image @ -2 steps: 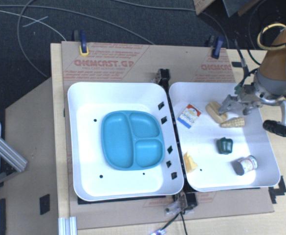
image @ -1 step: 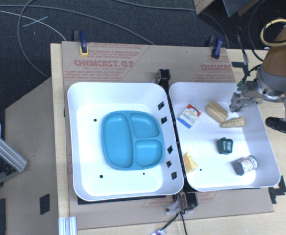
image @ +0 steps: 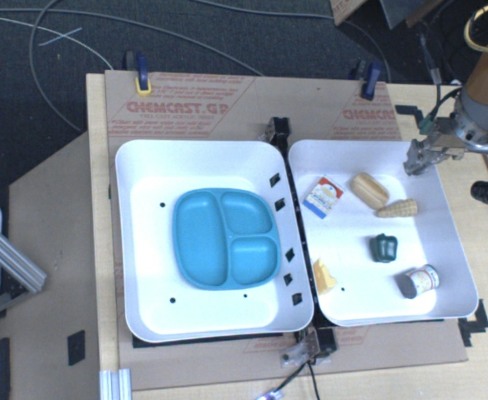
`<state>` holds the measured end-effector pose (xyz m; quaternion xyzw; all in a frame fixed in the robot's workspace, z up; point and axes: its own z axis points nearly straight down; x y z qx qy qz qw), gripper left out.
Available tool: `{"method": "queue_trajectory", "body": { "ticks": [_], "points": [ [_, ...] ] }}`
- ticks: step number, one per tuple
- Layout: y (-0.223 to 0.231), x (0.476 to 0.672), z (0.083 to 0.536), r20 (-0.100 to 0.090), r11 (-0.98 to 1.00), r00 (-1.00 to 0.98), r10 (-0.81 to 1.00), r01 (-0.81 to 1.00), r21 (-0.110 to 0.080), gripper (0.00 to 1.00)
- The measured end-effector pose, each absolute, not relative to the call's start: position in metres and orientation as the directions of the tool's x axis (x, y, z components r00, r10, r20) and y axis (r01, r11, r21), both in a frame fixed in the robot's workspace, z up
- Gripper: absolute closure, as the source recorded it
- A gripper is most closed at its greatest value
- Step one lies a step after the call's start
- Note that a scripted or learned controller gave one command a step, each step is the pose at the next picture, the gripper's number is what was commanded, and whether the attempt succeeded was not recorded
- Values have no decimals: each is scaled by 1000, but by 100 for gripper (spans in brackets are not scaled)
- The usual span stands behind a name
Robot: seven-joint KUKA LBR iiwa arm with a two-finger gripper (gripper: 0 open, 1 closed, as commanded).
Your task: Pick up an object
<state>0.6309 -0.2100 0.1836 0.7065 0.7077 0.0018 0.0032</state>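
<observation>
The right bin [image: 444,302] holds several small items: a tan bread roll [image: 369,189], a pale cone [image: 397,209], a white and red packet [image: 322,197], a dark green pepper [image: 384,247], a small grey and white jar on its side [image: 417,281] and a yellow wedge [image: 323,276] by the left wall. My gripper [image: 416,162] hangs over the bin's far right corner, to the right of the roll and above the cone, touching none of them. Nothing shows between its fingers.
The left bin [image: 139,307] holds a blue divided plate [image: 225,237]. A black divider with clips [image: 287,223] runs between the bins. Clamps [image: 143,80] sit on the cardboard at the back. A metal rail [image: 6,257] lies at the far left.
</observation>
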Motion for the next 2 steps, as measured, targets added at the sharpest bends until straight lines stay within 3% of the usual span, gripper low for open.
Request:
{"method": "queue_trajectory", "body": {
  "ticks": [1,2],
  "points": [
    [-212,636,249,-3,2,-2,1000,1000,8,100],
    [-212,637,278,-1,1,-1,1000,1000,4,100]
  ]
}}
